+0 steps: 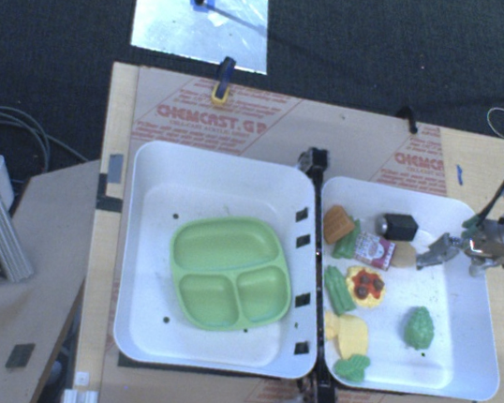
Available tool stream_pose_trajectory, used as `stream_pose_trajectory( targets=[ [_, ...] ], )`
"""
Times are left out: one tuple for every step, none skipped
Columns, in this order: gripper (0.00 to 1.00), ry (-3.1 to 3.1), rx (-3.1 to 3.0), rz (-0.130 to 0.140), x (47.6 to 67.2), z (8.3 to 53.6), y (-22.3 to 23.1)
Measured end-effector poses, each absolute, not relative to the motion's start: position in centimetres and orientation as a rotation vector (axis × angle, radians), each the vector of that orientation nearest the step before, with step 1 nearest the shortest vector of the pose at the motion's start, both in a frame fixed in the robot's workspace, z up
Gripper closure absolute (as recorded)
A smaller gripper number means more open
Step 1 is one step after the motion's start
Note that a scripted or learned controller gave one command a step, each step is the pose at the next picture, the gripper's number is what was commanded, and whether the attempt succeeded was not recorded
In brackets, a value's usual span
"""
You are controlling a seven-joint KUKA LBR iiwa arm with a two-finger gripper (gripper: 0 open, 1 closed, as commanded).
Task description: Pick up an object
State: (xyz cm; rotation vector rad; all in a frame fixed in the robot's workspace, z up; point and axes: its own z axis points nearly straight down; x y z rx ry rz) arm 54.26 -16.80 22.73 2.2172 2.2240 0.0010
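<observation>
Starting at the left bin (148, 227), a shallow white tub on the bench (246, 119): inside it sits a light green divided tray (231, 273), three compartments, lying flat near the bin's middle. To the right of that tray runs the seam where the two bins meet, with black clips along it.

Across the seam, the right bin (462, 371) carries the clutter. Hard against the seam, at the far end, lies an orange-brown piece (338, 224). Just right of it there is a small pink-and-white packet (375, 251), and beyond the packet, farther from the camera, a black block (399, 226). Nearer the camera than the packet sits a yellow round piece with red spots (367, 286), with a long green vegetable (337, 290) touching its seam side. Closer still comes a flat yellow piece (349, 335), then a green leafy bit (351, 366) at the bin's near wall. Right of the yellow round piece, off on its own, rests a dark green lump (419, 328).

Now the tool (433, 253): it reaches in over the right bin's far right part, right of the black block and the packet, tilted low. Whether it is spread or pressed together cannot be told from here, and nothing is seen in it. No toy is seen touching it.
</observation>
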Motion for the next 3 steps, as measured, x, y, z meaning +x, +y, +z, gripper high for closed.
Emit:
stream_pose_trajectory(
  targets=[
    [0.00, 2.222, 2.232, -0.009, 49.5, 11.7, -20.7],
    [0.00, 2.226, 2.217, 0.001, 51.3, 8.3, -20.6],
    [1.00, 2.220, 2.218, 0.003, 51.3, 9.5, -20.7]
  ],
)
